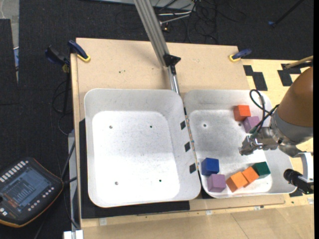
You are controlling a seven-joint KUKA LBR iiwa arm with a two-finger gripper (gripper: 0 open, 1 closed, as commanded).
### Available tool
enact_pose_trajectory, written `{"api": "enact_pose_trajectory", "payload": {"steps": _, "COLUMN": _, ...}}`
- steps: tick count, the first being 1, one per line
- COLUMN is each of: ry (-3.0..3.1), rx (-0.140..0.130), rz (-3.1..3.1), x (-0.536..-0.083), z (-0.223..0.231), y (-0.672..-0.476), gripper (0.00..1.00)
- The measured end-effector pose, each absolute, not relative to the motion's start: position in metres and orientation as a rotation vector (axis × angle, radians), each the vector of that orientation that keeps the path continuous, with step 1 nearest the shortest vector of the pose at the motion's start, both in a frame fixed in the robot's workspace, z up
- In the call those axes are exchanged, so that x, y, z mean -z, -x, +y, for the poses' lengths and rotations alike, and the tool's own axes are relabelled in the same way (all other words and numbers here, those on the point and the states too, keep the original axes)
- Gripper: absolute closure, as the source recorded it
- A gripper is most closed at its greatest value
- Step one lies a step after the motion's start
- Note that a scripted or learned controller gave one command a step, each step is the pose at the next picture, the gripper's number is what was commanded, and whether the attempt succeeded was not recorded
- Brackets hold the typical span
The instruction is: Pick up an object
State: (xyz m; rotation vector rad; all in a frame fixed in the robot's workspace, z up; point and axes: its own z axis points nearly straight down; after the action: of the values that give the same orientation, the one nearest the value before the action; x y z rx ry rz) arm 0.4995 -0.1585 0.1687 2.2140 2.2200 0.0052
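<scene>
The gripper (248,147) hangs low over the right bin (209,121), near its right side, and from this slanted view I cannot tell if it is released or clenched; no object is seen inside it. So I judge that the task is at the beginning: nothing is lifted yet, and the whole grasp and the lift are left to do. The nearest candidates lie around the gripper. A light purple block (251,123) is just above it in the picture, and an orange cube (242,112) touches or almost touches that block on its upper left. Below the gripper stands a green cube (261,170), with two orange blocks (242,178) just beside it on the left. Further left are a purple cube (216,182) and, above it, a blue cube (210,165), both close to the wall between the bins. The left bin (99,103) is well apart from the gripper. All blocks rest on the bin floor.
</scene>
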Motion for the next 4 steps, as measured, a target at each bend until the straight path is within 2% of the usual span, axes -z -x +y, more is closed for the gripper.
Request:
{"api": "enact_pose_trajectory", "payload": {"steps": 1, "ry": -2.212, "rx": -0.005, "rz": 2.221, "x": -0.222, "z": -0.159, "y": -0.502, "gripper": 1.00}}
{"api": "enact_pose_trajectory", "payload": {"steps": 3, "ry": -2.212, "rx": -0.003, "rz": 2.231, "x": -0.209, "z": -0.060, "y": -0.548, "gripper": 1.00}}
{"api": "enact_pose_trajectory", "payload": {"steps": 4, "ry": -2.212, "rx": -0.005, "rz": 2.229, "x": -0.215, "z": -0.020, "y": -0.584, "gripper": 1.00}}
